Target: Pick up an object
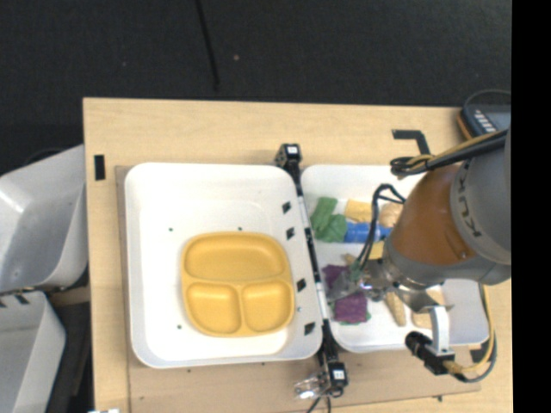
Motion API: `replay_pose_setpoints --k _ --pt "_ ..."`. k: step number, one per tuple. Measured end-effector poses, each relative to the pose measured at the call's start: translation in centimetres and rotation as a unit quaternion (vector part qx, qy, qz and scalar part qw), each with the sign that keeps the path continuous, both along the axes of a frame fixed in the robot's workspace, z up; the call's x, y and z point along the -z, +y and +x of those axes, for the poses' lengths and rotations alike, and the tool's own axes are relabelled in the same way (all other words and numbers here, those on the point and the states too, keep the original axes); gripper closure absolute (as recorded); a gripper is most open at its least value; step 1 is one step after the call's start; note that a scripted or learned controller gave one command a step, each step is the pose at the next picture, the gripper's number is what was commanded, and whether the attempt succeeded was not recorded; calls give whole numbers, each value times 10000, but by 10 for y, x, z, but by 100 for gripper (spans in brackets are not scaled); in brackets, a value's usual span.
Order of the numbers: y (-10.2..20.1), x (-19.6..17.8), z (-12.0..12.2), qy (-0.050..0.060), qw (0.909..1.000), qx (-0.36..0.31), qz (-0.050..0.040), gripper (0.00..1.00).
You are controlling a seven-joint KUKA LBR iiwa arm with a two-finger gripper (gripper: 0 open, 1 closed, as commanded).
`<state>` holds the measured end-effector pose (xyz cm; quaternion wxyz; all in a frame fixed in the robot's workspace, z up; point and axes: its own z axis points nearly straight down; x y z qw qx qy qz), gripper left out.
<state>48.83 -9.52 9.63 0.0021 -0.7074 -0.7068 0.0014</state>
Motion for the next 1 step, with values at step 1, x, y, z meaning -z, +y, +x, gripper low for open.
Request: replay_pose_setpoints --k 1 --pt "-2 -14 2 -30 10000 54 -7 100"
